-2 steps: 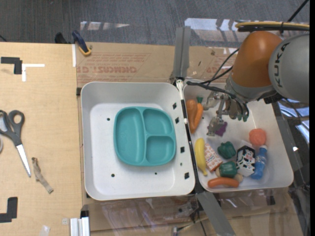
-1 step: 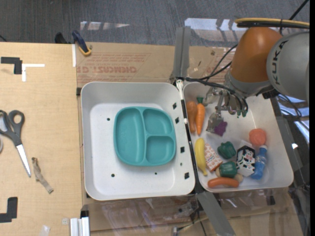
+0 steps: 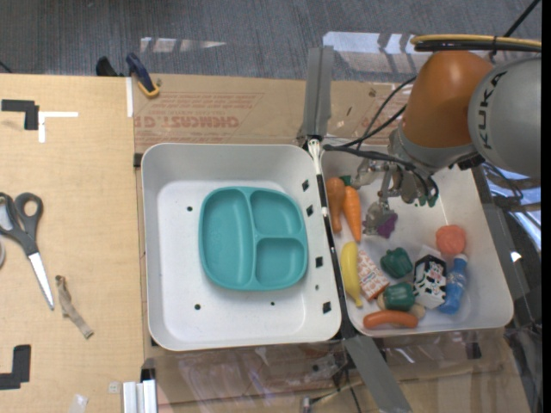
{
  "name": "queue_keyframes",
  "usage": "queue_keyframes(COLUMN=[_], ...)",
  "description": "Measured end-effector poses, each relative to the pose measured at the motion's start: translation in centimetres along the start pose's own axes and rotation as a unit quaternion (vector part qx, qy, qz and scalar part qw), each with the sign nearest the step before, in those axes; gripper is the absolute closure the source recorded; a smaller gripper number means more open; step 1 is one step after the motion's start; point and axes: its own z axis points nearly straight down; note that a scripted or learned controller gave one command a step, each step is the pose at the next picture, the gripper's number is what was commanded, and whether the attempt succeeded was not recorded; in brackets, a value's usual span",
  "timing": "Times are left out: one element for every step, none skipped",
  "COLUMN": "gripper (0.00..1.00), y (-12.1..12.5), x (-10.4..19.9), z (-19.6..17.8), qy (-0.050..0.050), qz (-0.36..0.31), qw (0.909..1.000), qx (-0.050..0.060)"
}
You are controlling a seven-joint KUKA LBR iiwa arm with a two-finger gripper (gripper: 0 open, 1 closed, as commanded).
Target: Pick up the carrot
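Orange plastic carrot (image 3: 353, 210) lay by the left wall of the right shallow white bin (image 3: 482, 317), metal two-finger gripper (image 3: 389, 198) hovered just beside it, finger state honestly couldn't tell, nothing visibly pinched.

This looks like a robot lab. A big grey and orange robot arm (image 3: 465, 101) with black cables (image 3: 362, 136) reaches over two white bins (image 3: 155, 256) on a wooden bench (image 3: 69, 231). Scissors (image 3: 26, 239) and black tape marks (image 3: 21, 114) lie there. The floor is grey carpet (image 3: 258, 7).
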Motion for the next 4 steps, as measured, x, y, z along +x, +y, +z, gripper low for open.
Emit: queue_keyframes(gripper=[0.0,0.0,0.0,1.0], y=[0.0,0.0,-0.4,-0.4], x=[2.5,5.4,-0.1,-0.2], z=[0.1,0.1,0.0,-1.0], qy=[0.001,0.002,0.0,-0.001], qz=[0.026,0.379,0.391,0.389], qw=[0.9997,0.9255,0.9204,0.9211], qx=[-0.001,0.001,0.0,0.002])
